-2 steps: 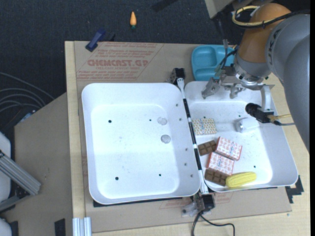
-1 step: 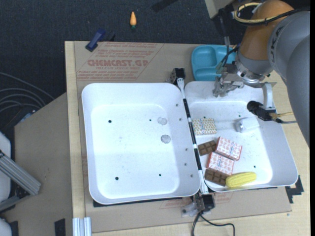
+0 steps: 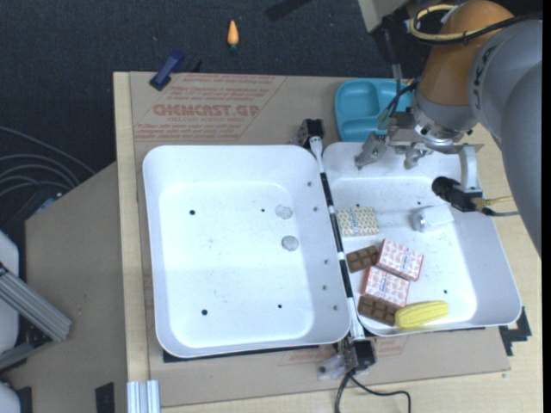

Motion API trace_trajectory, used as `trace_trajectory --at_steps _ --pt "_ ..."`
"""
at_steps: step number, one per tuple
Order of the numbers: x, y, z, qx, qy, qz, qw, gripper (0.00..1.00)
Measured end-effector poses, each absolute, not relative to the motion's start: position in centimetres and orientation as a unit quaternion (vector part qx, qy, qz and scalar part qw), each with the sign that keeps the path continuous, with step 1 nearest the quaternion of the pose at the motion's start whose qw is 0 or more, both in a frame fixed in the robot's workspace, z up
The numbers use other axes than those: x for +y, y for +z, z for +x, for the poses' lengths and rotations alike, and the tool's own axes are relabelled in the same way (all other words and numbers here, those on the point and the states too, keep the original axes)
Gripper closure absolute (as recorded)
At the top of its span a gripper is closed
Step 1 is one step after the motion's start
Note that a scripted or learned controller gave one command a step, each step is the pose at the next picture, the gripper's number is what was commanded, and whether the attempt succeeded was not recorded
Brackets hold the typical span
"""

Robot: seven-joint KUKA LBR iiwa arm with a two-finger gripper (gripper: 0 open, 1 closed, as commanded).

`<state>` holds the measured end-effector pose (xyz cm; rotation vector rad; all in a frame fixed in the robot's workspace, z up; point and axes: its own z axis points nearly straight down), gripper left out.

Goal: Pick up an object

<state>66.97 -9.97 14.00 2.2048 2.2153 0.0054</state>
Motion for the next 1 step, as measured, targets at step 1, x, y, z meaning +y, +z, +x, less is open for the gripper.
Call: trace_trajectory --at_steps 1 --pt "-9.96 15.06 67.05 0.709 0.0025 0.705 0.01 1.0"
